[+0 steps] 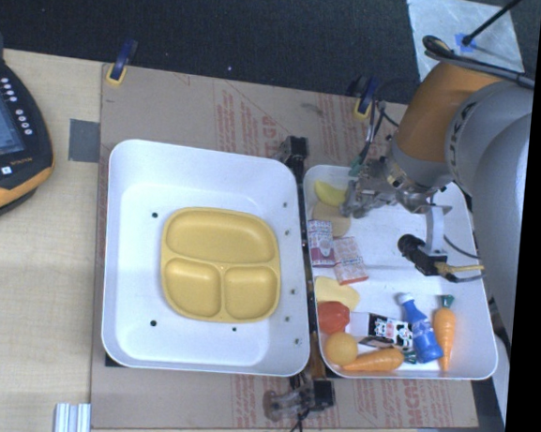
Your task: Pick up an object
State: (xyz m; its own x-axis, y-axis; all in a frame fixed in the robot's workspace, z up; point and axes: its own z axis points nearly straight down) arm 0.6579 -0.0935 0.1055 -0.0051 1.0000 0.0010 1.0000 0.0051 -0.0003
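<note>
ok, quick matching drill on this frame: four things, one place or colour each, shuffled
Things:
1. divided plate
2. blue bottle
3. teach pendant
4. gripper

Places and colours:
A. on the bench at the view's left edge
B. yellow, in the left-hand bin
C. over the far end of the right-hand bin
D. near end of the right-hand bin, beside a toy carrot

Pairs: 1-B, 2-D, 3-A, 4-C

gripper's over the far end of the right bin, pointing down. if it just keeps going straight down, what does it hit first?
Most likely the pale yellow item in the far corner of the right bin, just below the gripper. Depth is hard to judge from this slant, so it could meet bare bin floor beside it.
</note>
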